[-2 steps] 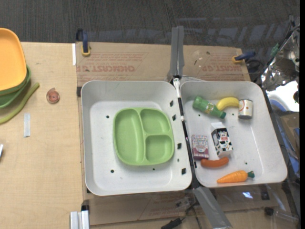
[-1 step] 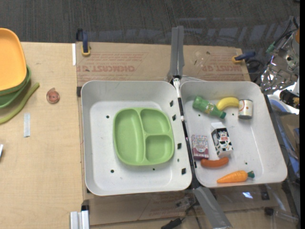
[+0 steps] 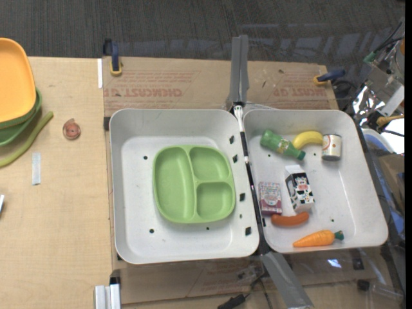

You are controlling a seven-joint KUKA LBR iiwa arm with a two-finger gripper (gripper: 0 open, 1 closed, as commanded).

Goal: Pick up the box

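Two boxes lie in the right bin (image 3: 370,179). A small pink and purple box (image 3: 270,197) lies flat near the bin's left wall. Just to its right stands a white carton with black patches (image 3: 299,188). Around them are a green bottle (image 3: 281,144), a yellow banana (image 3: 308,138), a small can (image 3: 331,147), a red sausage (image 3: 290,220) and an orange carrot (image 3: 317,238).
The left bin (image 3: 129,172) holds a green divided plate (image 3: 194,183). On the wooden bench at the far left sit stacked yellow and green plates (image 3: 14,95) and a small pink disc (image 3: 71,129). Cables and clutter crowd the right edge (image 3: 383,76).
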